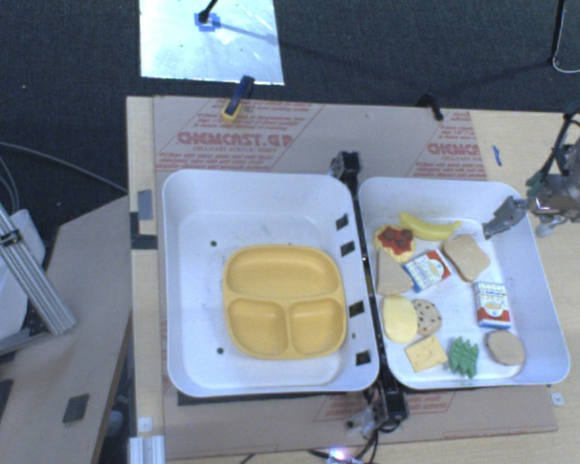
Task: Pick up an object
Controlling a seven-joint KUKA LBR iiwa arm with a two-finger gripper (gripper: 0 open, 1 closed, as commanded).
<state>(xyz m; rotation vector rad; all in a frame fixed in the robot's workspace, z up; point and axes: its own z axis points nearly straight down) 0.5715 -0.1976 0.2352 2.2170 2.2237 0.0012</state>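
Hovering at the right bin's point(546, 288) upper right rim, end effector point(503, 218) state untellable; best to descend squarely over the bread slice point(466, 256).

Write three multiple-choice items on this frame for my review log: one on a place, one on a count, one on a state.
1. Where does the yellow tray lie?
A. left bin
B. right bin
C. on the floor

2. How many compartments does the tray have?
A. two
B. three
C. five

3. Where is the gripper?
A. over the tray
B. at the right bin's upper right corner
C. over the left bin

Answers: 1 A, the tray sits in the left bin. 2 B, one long section above two smaller ones. 3 B, it hangs by that rim near the banana.
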